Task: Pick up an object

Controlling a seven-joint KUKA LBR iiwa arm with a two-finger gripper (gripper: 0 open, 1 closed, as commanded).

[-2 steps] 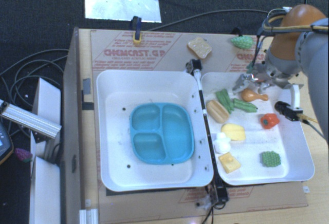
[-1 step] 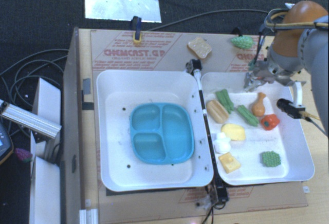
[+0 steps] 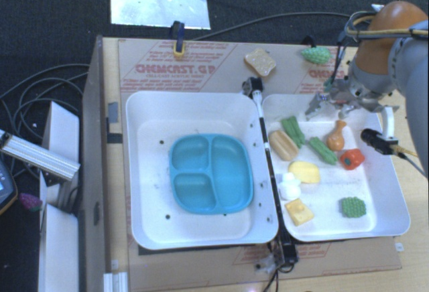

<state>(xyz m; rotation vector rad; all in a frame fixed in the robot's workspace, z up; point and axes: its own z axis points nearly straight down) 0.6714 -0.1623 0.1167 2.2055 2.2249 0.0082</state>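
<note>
Right now I judge we are in the approach step: nothing is lifted, and the gripper (image 3: 333, 105) hangs over the far edge of the right bin (image 3: 392, 207), fingers spread apart with nothing between them. My candidates all lie in that bin. Nearest the fingers is the chicken drumstick (image 3: 337, 136), just toward the near side of them; beside it, more toward the bin's middle, lie two green pods, one (image 3: 292, 130) by the dividing wall and the other (image 3: 323, 151) touching or nearly touching the drumstick. A red pepper (image 3: 351, 159) sits near the right edge, a hot dog bun (image 3: 283, 144) by the left wall, a lemon (image 3: 305, 171) and a white piece (image 3: 289, 185) mid-bin, a cheese cube (image 3: 299, 211) and a green broccoli-like piece (image 3: 352, 206) toward the near edge.

Next I would bring the fingers down over the drumstick, straddling its narrow end, since it is closest. Room is tight there: the far rim is right beneath the wrist and the pod crowds one side. The near right corner offers more open floor. The left bin (image 3: 144, 177) holds a blue divided plate (image 3: 210, 173)
</note>
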